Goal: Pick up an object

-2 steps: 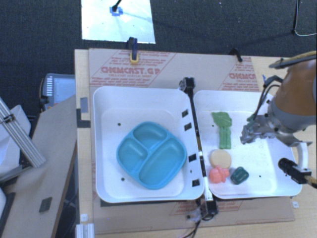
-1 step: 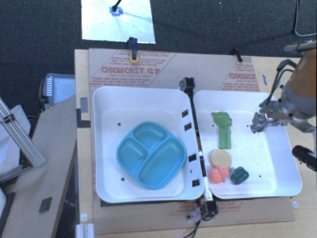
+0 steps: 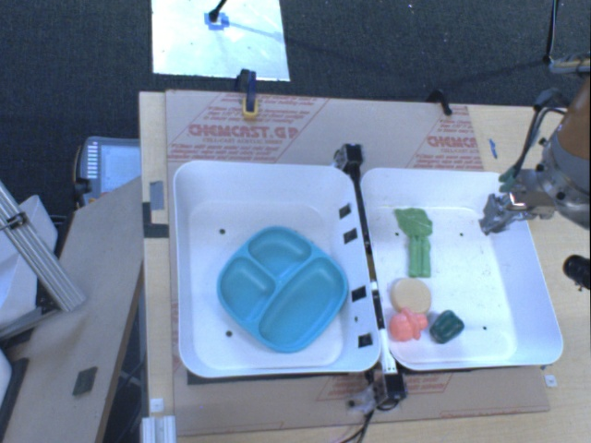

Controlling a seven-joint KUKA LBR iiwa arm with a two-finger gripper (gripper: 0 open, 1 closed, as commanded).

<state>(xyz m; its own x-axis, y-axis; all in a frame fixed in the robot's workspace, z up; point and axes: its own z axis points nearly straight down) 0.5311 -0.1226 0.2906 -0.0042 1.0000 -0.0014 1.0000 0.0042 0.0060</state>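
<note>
In the right bin (image 3: 517, 275) lie a light green toy (image 3: 416, 238), a tan round piece (image 3: 412, 295), a pink-red piece (image 3: 406, 325) and a dark green piece (image 3: 447, 326). My gripper (image 3: 496, 215) hangs over the bin's far right rim, well to the right of the green toy. Nothing shows between its fingers.
The left bin (image 3: 203, 201) holds a blue divided plate (image 3: 282, 287). A black divider with clips (image 3: 358, 247) runs between the bins. A clamp (image 3: 249, 95) sits on the cardboard at the back. A metal rail (image 3: 32, 247) lies at the left.
</note>
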